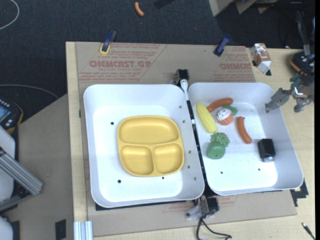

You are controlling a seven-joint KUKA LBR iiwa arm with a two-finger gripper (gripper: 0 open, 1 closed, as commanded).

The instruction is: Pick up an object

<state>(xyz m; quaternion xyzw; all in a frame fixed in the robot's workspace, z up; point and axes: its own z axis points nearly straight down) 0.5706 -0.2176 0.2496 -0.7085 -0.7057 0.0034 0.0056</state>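
The bench (75, 109) under me is a pale board, and on it sit two shallow white bins side by side. The left bin (100, 184) carries a yellow divided tray (150, 145), lying flat near its middle with three compartments showing. The right bin (280, 169) has all the small things I might pick. A yellow corn cob (206, 117) lies along its left side, just beside the divider between the bins. Nearer than the cob sits a green broccoli piece (217, 145). A reddish sausage (220, 104) lies at the far side, touching or almost touching a small round red and white toy (225, 116) with a bit of green on it. Right of that toy lies a second sausage (244, 130), tilted. A small black block (266, 149) sits toward the bin's right wall, apart from the rest.

My claw (289, 98) hangs at the far right edge of the right bin, above its rim, well apart from the toys. Nothing sits between its fingers, though I cannot tell whether they are spread or closed.
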